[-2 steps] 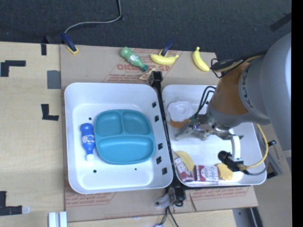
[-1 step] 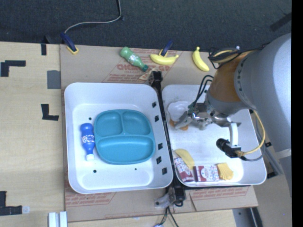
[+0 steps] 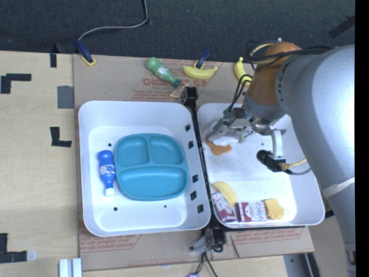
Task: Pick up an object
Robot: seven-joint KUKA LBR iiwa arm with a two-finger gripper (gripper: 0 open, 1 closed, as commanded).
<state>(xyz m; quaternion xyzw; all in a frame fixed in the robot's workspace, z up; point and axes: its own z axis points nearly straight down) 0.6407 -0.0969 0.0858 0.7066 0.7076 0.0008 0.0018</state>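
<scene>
My gripper (image 3: 221, 134) hangs low in the upper left part of the right bin (image 3: 300, 180), on the grey arm with its orange band (image 3: 266, 85). Just below its tip lies a small orange piece (image 3: 219, 149) on the bin floor, partly covered by the gripper. Along the bin's front lie a yellow banana-shaped piece (image 3: 225, 192), a red and white packet (image 3: 237, 211) and a small yellow block (image 3: 273, 208). In the left bin (image 3: 95, 117) a blue divided plate (image 3: 152, 167) lies beside a blue bottle (image 3: 106, 171).
Behind the bins, on the cardboard, lie a green bottle (image 3: 162, 71) and a yellow banana (image 3: 199, 71). A black cable (image 3: 271, 160) hangs from the arm over the right bin. A black clip strip (image 3: 196, 149) joins the two bins.
</scene>
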